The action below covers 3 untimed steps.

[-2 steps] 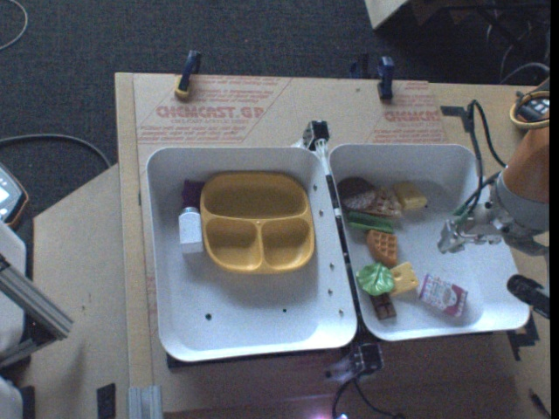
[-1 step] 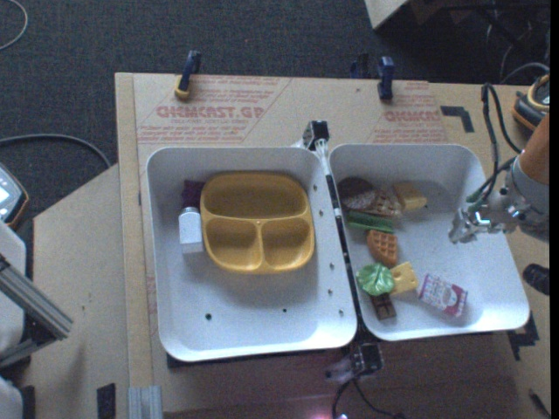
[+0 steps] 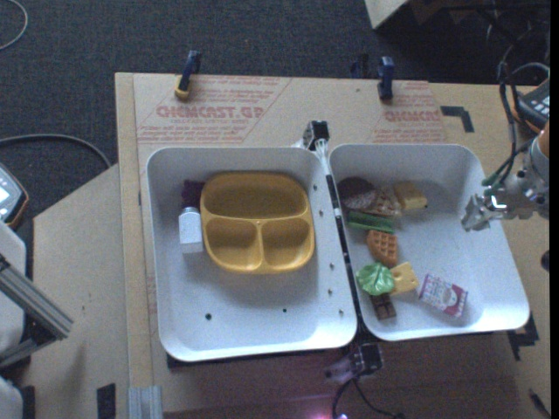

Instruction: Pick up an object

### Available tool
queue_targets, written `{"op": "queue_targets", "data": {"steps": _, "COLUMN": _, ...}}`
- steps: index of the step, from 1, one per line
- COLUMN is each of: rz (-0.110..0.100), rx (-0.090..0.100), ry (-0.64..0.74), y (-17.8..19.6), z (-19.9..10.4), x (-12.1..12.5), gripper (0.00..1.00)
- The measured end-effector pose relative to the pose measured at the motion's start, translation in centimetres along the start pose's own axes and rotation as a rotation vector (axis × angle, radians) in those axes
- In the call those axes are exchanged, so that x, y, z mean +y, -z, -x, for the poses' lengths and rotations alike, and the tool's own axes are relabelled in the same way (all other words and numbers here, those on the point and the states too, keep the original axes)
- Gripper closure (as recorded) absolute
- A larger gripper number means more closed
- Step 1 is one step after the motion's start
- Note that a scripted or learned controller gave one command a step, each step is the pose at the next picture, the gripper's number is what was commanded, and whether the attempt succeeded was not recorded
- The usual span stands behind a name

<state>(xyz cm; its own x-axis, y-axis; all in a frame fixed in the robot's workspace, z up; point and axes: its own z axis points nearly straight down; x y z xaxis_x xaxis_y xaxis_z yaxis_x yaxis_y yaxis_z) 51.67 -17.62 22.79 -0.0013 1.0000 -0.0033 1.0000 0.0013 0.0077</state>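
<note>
The silver two-finger gripper [image 3: 479, 215] is hanging over the right edge of the right white bin [image 3: 489, 260], how wide it is open I cannot tell, and it should be reaching left and down to the small pink-and-white packet [image 3: 443, 296].

There is one camera, fixed high above the surface [image 3: 262, 103], and it looks down at a slant. It stands far enough to take in both white bins whole: the left bin [image 3: 166, 321] sits near the middle of the picture, the right bin [image 3: 498, 278] toward the right side. The far edge of the surface lies near the top, with dark floor [image 3: 87, 24] beyond it.
</note>
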Motion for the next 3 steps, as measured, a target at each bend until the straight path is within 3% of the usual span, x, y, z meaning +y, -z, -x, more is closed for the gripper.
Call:
{"op": "queue_targets", "data": {"steps": 1, "rz": -0.010, "rx": 0.007, "ry": 0.004, "y": -0.6, "z": -4.9, "x": -0.5, "gripper": 1.00}}
{"op": "queue_targets", "data": {"steps": 3, "rz": -0.005, "rx": 0.005, "ry": 0.006, "y": 0.2, "z": -16.6, "x": 1.4, "gripper": 1.00}}
